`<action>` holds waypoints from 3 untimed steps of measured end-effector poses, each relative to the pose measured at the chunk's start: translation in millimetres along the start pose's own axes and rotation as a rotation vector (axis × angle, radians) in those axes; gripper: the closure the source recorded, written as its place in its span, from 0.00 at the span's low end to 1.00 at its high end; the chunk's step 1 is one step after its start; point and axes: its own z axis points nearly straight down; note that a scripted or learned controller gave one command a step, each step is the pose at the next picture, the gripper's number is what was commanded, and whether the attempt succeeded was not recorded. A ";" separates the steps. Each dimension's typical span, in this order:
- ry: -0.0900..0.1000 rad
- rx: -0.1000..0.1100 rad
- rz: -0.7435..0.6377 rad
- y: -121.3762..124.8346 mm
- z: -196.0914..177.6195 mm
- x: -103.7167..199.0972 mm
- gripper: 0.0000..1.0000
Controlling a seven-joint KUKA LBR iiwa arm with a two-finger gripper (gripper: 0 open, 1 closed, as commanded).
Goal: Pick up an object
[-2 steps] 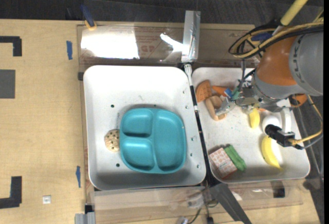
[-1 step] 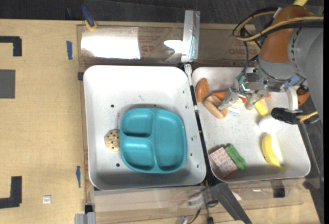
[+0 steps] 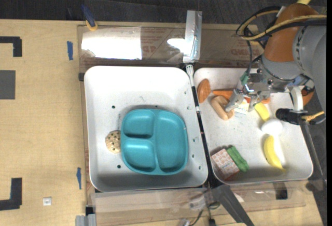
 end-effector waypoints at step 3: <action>-0.047 -0.129 0.215 6.7 -84.6 98.7 1.00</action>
